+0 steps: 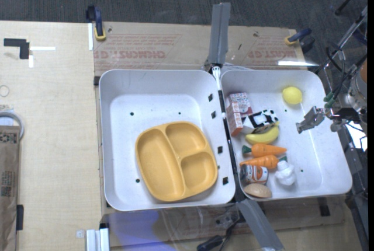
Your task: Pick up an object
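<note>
Camera view had the gripper (308,121), jaw state indiscernible, hovering right of the banana (262,136), pre-grasp; next move: descend onto one toy.

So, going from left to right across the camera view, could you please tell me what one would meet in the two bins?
Yellow divided plate in the left bin → small red carton in the right bin → yellow ball → gripper, reaching in from the right.

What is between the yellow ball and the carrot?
In the camera view, the banana and a black-and-white toy lie between the yellow ball and the carrot.
</note>
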Available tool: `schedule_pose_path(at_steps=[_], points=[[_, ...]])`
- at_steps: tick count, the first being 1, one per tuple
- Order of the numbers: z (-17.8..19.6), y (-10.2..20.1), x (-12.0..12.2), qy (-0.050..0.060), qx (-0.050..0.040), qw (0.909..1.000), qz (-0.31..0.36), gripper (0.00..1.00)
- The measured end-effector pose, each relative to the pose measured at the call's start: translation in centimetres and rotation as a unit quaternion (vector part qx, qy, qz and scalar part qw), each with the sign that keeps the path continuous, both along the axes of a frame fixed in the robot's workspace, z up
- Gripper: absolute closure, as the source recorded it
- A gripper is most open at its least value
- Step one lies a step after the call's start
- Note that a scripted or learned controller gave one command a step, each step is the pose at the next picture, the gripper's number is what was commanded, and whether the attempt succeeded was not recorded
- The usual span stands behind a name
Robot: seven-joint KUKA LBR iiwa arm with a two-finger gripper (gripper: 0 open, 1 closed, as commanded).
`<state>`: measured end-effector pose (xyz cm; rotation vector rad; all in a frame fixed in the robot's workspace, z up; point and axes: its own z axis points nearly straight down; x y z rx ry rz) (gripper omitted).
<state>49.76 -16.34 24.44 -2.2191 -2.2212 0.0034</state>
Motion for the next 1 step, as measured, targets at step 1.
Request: schedule_pose_path(at_steps=[1], points=[[-9.18,2.67,2.74,0.0,0.0011,0.9776,0.211,0.0]])
